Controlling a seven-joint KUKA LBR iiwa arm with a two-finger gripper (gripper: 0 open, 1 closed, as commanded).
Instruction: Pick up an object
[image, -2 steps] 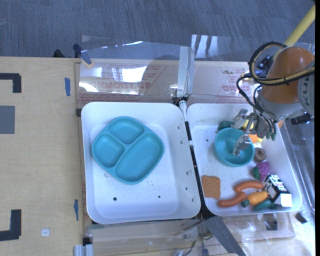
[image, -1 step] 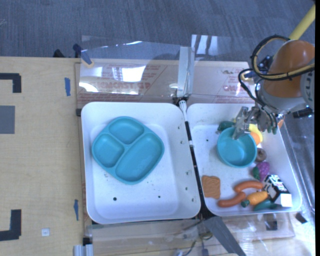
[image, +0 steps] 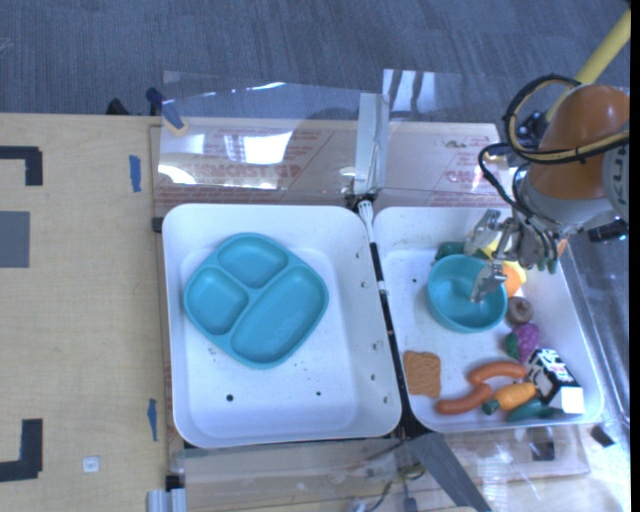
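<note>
My pincer (image: 487, 262) hangs over the right bin (image: 400, 330), its tips reaching down over the blue bowl (image: 462, 297). I cannot tell from this slant whether it is released or clenched, and I see nothing caught in it. An orange ball (image: 514, 278) sits just beside the bowl's right rim, and something green (image: 450, 249) peeks out behind the bowl. Toward the near right corner lie purple grapes (image: 524, 338), a black-and-white box (image: 552, 374), two sausages (image: 480, 386), and a carrot (image: 515, 396) close together. A waffle-like cracker (image: 423, 373) lies flat on the bin floor, left of the sausages. The left bin (image: 200, 400) holds a blue divided plate (image: 256, 298), set near its middle. Both bins rest on the tabletop (image: 80, 300).
</note>
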